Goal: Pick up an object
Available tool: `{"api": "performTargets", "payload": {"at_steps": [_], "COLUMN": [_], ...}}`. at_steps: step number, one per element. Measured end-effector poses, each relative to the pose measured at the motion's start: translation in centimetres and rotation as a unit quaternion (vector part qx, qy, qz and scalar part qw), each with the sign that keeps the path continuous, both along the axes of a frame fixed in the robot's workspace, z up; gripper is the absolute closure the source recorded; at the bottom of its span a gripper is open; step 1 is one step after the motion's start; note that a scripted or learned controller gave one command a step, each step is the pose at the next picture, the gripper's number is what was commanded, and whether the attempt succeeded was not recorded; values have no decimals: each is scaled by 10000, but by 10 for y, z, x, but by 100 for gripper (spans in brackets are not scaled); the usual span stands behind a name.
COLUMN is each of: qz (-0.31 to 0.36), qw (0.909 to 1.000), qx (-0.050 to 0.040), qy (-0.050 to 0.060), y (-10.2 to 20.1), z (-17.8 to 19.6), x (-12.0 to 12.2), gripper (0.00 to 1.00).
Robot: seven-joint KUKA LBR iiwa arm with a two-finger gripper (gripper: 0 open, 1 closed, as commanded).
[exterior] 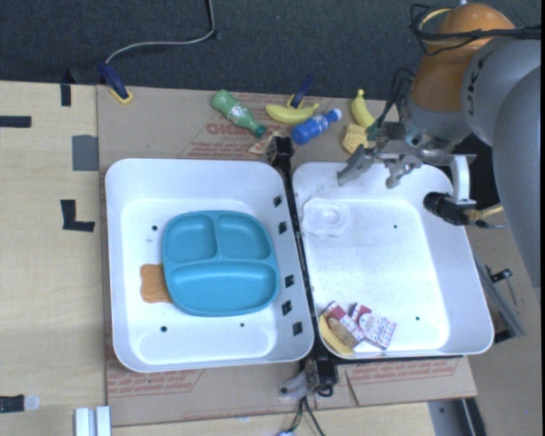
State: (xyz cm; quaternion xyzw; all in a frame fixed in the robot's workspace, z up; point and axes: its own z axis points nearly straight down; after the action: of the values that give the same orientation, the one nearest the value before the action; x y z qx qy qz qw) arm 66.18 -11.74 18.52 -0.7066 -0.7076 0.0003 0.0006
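My gripper [374, 172] hangs over the back rim of the right bin [454, 271], its two grey fingers spread apart with nothing between them. In that bin a clear plastic cup [326, 218] lies near the back left corner, below and left of the gripper. A red and white packet [368, 326] rests on a yellow dish [331, 336] at the bin's front left. The left bin [127, 243] holds a blue divided plate [221, 262] with an orange piece [152, 283] poking out from under its left side.
Behind the bins lie a green bottle [236, 113], a banana [291, 112], a blue bottle [314, 126], a second yellow banana [362, 110] and a yellow block [353, 139]. A black divider [293, 234] runs between the bins. The arm's grey body [509, 98] fills the right side.
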Motion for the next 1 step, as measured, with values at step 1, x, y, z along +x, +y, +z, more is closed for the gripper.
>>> {"api": "performTargets", "payload": {"at_steps": [1], "qz": [3], "qw": [10000], "qx": [-7], "qy": [-11], "y": [4], "z": [-97], "x": [0], "gripper": [0]}}
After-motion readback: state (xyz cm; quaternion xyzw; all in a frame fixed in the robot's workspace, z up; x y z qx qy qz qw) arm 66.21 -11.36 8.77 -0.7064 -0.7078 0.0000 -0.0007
